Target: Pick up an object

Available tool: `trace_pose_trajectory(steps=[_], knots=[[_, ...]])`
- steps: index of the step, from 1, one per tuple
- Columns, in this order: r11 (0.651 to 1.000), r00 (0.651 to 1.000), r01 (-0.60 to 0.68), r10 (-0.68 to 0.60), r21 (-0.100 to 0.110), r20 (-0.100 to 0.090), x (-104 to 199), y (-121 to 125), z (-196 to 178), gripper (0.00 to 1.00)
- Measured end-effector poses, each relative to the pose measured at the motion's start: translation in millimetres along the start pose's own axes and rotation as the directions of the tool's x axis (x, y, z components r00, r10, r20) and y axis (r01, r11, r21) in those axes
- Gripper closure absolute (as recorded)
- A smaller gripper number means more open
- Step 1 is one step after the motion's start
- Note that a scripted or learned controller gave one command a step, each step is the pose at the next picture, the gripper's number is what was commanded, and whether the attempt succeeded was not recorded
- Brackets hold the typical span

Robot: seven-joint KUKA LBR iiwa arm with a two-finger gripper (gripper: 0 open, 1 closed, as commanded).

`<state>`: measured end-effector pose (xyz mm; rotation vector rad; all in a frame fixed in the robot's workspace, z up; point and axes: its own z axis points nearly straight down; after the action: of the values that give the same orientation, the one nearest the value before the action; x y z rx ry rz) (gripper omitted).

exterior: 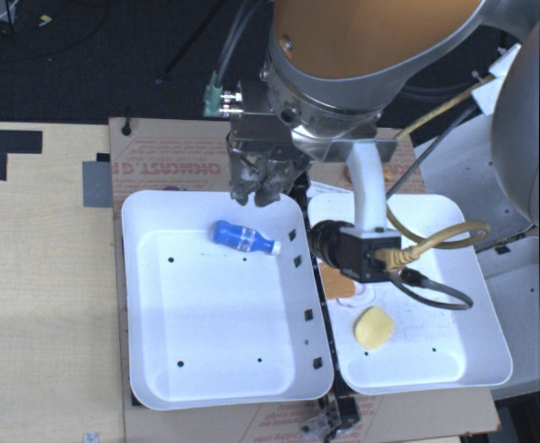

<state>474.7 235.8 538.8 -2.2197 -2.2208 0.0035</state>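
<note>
over the back rim of the left shallow white plastic bin (150, 340) i see my grey two-finger gripper (258, 190) hanging from the big grey arm with its orange band (380, 26), and whether its pincer is apart or together i cannot tell from this angle. just below it, near the bin's back wall, a small blue plastic bottle with a white cap (246, 238) lies on its side, apart from the gripper. across the divide, the right white bin (473, 358) holds a pale yellow rounded object (374, 328) and a flat orange piece (339, 285), partly hidden by black hardware with a yellow cable (436, 240).
</note>
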Motion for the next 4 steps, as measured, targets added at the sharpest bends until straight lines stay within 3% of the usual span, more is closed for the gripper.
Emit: trace_pose_trajectory(steps=[1, 2, 3, 4], knots=[[1.0, 1.0, -0.001, 0.001, 0.016, 0.009, 8.2, -0.8, 170.9, 1.0], [1.0, 1.0, 0.0, 0.0, -0.01, -0.004, -3.6, 2.0, 68.0, 1.0], [1.0, 1.0, -0.002, 0.002, -0.007, -0.003, -22.0, 1.1, -3.2, 1.0], [1.0, 1.0, -0.001, 0.001, 0.016, 0.008, 8.1, -0.8, 191.8, 1.0]])
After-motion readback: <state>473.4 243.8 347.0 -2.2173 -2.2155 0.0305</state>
